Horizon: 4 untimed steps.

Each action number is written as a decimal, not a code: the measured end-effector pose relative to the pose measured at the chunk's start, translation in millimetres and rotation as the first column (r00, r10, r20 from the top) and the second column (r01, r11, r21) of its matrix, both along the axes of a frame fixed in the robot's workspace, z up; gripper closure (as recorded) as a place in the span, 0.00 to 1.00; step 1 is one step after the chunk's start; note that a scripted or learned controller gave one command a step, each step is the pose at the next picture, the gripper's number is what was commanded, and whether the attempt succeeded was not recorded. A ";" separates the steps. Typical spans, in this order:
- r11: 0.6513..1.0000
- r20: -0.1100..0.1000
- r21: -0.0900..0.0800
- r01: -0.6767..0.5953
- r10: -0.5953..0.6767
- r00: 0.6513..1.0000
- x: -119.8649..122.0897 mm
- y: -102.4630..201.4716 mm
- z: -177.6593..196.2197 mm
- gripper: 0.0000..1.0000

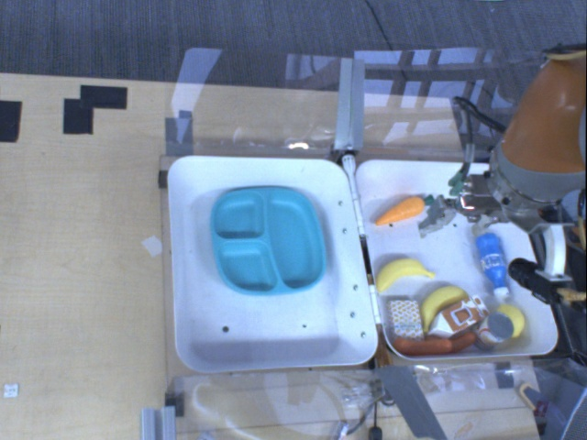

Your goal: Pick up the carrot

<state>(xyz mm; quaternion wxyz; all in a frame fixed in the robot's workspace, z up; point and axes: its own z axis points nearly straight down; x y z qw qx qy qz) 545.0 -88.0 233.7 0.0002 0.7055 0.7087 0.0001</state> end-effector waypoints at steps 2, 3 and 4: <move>0.998 0.000 0.002 -0.058 0.058 0.998 114.1 -1.8 -147.7 0.00; 0.998 0.009 0.001 -0.062 0.062 0.998 117.2 0.0 -137.5 1.00; 0.998 0.005 0.001 -0.061 0.061 0.998 125.4 105.0 -49.5 1.00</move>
